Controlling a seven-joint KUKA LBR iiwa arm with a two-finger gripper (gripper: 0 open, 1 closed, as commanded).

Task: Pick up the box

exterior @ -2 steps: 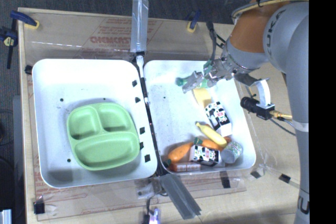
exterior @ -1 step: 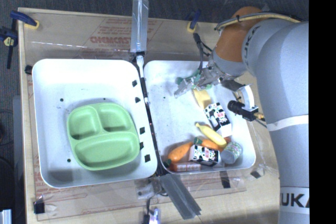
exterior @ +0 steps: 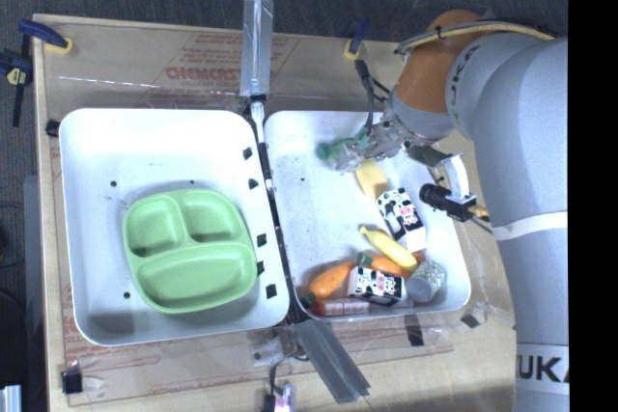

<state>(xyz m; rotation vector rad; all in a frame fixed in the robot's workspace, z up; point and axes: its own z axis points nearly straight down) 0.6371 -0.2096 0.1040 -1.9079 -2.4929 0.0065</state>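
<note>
Camera view has the pincer (exterior: pixel 372 142) dipped into the far end of the right bin (exterior: pixel 290 169), probably lining up a grab, though I can't tell how it's set or whether it has anything. The box (exterior: pixel 400 213), cow-patterned, lies just nearer the camera than the pincer, next to a yellow block (exterior: pixel 371 178). A banana (exterior: pixel 389 247) and carrot (exterior: pixel 330 280) crowd the near corner; a green tray (exterior: pixel 189 249) sits well off in the left bin.
</note>
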